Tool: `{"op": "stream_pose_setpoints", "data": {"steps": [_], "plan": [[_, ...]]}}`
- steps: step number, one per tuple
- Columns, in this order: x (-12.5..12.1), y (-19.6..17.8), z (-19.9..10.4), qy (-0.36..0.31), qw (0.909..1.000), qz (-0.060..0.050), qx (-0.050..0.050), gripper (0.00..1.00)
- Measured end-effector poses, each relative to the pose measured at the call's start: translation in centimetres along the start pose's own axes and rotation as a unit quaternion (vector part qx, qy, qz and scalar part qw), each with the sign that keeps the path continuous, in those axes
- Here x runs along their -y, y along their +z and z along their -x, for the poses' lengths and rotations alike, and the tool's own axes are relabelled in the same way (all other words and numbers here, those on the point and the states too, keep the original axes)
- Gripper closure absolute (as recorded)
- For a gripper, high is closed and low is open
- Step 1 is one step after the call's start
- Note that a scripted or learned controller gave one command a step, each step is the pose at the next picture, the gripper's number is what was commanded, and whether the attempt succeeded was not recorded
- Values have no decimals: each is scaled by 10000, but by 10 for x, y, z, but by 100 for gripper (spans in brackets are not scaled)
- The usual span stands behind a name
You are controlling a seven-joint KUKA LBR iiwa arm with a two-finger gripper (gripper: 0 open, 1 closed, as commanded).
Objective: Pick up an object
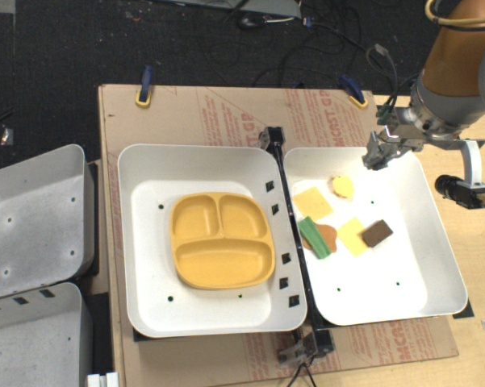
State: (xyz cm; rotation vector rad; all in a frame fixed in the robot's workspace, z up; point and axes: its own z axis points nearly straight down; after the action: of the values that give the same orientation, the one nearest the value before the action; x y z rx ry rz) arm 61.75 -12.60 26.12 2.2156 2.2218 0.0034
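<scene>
Gripper (377,156): upper right of the frame, over the far rim of the right bin (436,216); nothing shows between its tips, and whether it stands wide or narrow cannot be told from this slanted view

Arm (456,55): grey with orange band, entering from the right edge, wrist tilted down toward the bin's upper corner

Candidate objects, all lying on the floor of the right bin, centre-right of the frame:
- round yellow piece (341,186), nearest the gripper, just below and left of it
- pale yellow square (312,202), next to the round piece, toward the divider
- green strip (314,237), lying aslant, touching an orange-brown disc (328,235)
- second yellow square (353,236), with a brown block (377,233) touching its right edge

Left bin (137,240): centre of the frame, holding a yellow divided plate (223,240)

Task progress, as judged: early. No object lifted, none gripped; every piece rests flat. Remaining: choose a piece, descend onto it, close, and raise it clear of the bin
</scene>
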Motion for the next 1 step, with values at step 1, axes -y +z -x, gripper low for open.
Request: {"op": "stream_pose_setpoints", "data": {"steps": [1], "plan": [[1,0,-50,-21,10000,-21,-11,100]]}}
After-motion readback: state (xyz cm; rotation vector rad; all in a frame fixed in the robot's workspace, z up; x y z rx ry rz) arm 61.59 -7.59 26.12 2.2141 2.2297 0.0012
